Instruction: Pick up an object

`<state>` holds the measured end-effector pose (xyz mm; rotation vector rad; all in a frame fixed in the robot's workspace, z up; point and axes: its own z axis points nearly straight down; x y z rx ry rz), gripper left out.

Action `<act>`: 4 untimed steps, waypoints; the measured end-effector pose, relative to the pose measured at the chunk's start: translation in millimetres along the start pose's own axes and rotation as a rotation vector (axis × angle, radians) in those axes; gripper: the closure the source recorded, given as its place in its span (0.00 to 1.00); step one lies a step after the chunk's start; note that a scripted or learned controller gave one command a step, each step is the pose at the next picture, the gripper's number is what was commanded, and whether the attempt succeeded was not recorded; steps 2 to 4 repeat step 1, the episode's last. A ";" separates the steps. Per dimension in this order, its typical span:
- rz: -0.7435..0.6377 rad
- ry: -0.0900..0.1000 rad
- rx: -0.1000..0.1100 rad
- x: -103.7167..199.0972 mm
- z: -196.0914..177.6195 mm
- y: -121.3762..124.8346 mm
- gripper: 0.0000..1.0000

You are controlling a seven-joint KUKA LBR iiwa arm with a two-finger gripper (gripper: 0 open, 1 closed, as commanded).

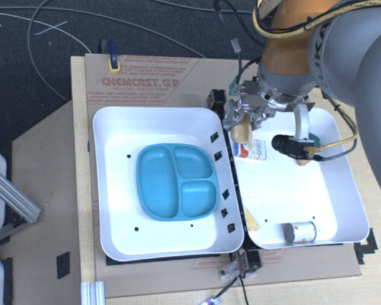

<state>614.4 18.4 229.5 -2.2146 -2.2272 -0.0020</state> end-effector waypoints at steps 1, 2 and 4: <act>0.000 0.001 -0.003 47.6 -7.3 22.6 1.00; 0.000 0.001 -0.003 47.6 -7.3 22.6 1.00; 0.000 0.001 -0.003 47.6 -7.3 22.6 1.00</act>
